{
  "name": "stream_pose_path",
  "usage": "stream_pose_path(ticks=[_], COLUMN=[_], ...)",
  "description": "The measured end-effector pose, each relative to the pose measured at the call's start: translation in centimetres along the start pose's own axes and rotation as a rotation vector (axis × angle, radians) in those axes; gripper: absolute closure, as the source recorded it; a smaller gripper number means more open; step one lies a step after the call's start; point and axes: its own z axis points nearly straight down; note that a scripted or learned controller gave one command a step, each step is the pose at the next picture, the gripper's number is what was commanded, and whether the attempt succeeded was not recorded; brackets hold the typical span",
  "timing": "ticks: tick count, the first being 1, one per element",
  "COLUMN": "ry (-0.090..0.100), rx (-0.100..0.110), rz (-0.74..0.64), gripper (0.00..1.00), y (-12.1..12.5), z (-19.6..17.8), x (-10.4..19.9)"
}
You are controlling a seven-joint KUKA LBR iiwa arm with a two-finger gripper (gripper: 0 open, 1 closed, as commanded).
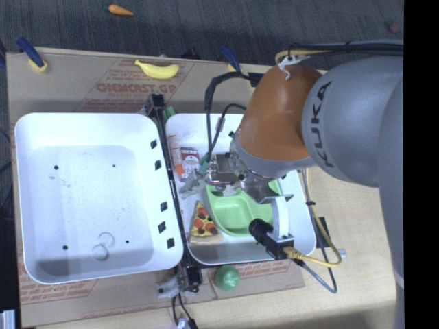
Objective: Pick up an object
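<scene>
The arm's wrist hangs low over the right bin (302, 242), and the gripper (218, 177) sits among the clutter at that bin's left side; whether it is spread or closed, or has anything, cannot be told from above. Nearest it lie a light green plastic dish (233, 214) in the bin's middle and a toy pizza slice (203, 225) touching the dish's left edge. Both are judged light, stiff and somewhat slippery; the dish's raised rim offers the better hold.

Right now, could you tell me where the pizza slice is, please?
The pizza slice lies in the right bin, near its front-left corner, beside the green dish.
</scene>
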Motion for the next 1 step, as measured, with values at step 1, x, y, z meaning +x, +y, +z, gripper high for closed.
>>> stream_pose_path(ticks=[1], ry=[0.001], rx=[-0.003], rz=[0.001], gripper=[0.00], y=[1.51], z=[-4.85], x=[1.07])
